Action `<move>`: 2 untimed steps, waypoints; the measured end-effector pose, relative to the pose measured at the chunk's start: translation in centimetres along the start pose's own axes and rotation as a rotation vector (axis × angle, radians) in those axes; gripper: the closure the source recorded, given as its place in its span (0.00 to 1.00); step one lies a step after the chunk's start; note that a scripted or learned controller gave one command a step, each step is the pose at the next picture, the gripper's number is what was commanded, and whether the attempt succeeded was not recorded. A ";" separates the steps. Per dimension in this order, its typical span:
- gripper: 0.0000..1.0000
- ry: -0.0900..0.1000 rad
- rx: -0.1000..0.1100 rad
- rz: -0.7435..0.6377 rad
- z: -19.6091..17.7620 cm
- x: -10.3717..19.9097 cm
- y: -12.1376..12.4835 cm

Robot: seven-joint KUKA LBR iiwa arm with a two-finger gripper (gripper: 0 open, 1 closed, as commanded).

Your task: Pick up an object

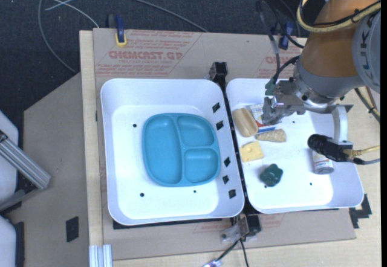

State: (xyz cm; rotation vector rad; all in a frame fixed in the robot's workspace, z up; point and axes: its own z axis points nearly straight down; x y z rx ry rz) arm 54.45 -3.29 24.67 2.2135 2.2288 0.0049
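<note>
We see 2 white bins on the table, kept side by side so the arm can reach either from the right. The left bin carries a blue divided plate, lying flat near its middle. The right bin carries the loose pieces worth picking: a tan bread roll, a pale cracker-like piece, a yellow cheese wedge, a green lump and a small can. The tool hangs low just beside the roll and above the cracker piece, so we judge one of these the target. We cannot tell how wide it stands, nor see anything in its grasp.
</note>
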 end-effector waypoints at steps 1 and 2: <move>1.00 -0.001 0.001 0.002 1.7 4.7 3.0; 1.00 0.000 0.000 0.001 1.2 10.0 5.0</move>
